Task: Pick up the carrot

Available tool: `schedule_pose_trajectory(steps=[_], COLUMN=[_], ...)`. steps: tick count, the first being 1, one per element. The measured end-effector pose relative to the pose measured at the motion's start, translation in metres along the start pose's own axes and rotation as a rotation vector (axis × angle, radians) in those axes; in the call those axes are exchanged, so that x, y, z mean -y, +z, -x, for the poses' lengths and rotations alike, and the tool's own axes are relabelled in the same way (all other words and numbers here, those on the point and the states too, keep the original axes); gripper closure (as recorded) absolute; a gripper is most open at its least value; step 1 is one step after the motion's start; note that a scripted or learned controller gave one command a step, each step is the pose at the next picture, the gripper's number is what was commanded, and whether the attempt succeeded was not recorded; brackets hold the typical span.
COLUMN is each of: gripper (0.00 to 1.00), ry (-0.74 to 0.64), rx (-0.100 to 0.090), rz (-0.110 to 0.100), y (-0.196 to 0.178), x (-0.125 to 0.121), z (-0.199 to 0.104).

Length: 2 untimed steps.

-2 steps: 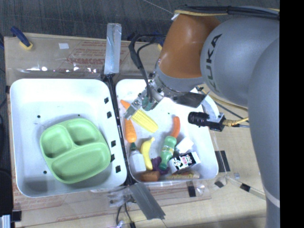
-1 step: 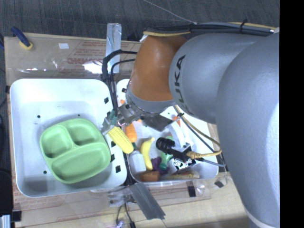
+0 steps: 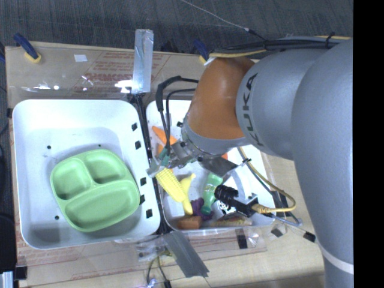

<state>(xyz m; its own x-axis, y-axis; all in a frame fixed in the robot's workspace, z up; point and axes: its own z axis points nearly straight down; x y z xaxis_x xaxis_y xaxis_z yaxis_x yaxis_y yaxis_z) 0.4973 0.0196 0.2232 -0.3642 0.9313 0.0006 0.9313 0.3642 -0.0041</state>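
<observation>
Over the right bin [image 3: 259,224] the arm's orange band [image 3: 219,101] and wrist hung low, with the gripper [image 3: 174,156] at the bin's nine o'clock side; whether its claw was released or clenched I cannot tell. At eleven o'clock from it lay the carrot [image 3: 162,135]. Yellow corn [image 3: 174,186] lay at six o'clock. A green plate [image 3: 96,188] sat in the left bin [image 3: 36,116].

A dark grey carpet floor [image 3: 90,8] is lying at the far side, behind the bench. The wooden bench top [image 3: 288,263] is showing pale brown at the near right. Blue clamps [image 3: 27,47] are gripping its far left edge. Light is reflecting on a clear plastic sheet [image 3: 66,77] there.
</observation>
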Motion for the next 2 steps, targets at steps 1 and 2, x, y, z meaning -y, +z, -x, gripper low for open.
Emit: schedule_pose_trajectory(steps=[1,2], gripper=[1.00,1.00], ry=[-0.282,-0.138], rx=[0.003,0.001], rz=[0.005,0.004], y=[-0.027,-0.020], x=[0.022,-0.002], z=[0.041,0.013])
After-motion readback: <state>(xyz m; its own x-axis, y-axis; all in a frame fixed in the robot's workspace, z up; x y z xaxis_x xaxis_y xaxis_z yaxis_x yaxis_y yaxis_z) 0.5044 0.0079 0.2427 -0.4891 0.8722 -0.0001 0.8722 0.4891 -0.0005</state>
